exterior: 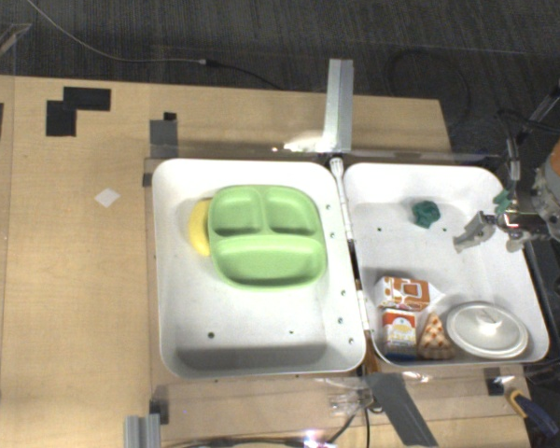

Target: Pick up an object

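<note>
the gripper (483, 229) at the right bin's (392, 189) 3 o'clock edge; finger state unclear; teal lump (426, 214) at 12.

You had several candidates. In the right bin: a small teal lump (427, 214) near the back, a printed snack box (403, 316) upright at the front, a round metal lid (486, 329) beside it. In the left bin, a green divided tray (265, 234) lay flat, touching a yellow piece (199, 229).
</note>
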`<state>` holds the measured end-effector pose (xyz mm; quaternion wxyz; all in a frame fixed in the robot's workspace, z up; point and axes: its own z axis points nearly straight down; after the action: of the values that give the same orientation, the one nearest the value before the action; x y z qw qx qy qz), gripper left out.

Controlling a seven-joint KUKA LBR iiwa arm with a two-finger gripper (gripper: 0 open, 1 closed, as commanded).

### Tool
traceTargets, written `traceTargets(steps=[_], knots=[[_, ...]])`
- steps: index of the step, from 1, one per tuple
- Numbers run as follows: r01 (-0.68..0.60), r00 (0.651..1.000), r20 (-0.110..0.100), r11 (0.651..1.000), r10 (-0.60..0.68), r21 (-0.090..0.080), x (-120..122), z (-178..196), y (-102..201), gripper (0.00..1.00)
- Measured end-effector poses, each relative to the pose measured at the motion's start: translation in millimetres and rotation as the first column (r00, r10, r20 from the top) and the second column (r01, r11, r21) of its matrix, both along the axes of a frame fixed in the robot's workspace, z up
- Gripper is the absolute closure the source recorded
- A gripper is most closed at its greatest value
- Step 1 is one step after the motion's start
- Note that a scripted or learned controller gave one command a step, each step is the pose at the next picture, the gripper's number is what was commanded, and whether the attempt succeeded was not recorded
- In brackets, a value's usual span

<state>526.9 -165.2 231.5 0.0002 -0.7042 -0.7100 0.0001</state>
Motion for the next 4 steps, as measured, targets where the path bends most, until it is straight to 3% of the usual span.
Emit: traceTargets(steps=[1, 2, 3, 4], knots=[[-0.173, 0.985, 0.001, 0.985, 0.173, -0.001, 88, -49, 46, 0.0], [-0.255, 0.967, 0.003, 0.967, 0.255, -0.001, 98, -138, 34, 0.0], [-0.195, 0.981, 0.003, 0.981, 0.195, -0.002, 144, -146, 75, 0.0], [-0.204, 0.979, 0.01, 0.979, 0.204, -0.006, 147, -134, 76, 1.0]])
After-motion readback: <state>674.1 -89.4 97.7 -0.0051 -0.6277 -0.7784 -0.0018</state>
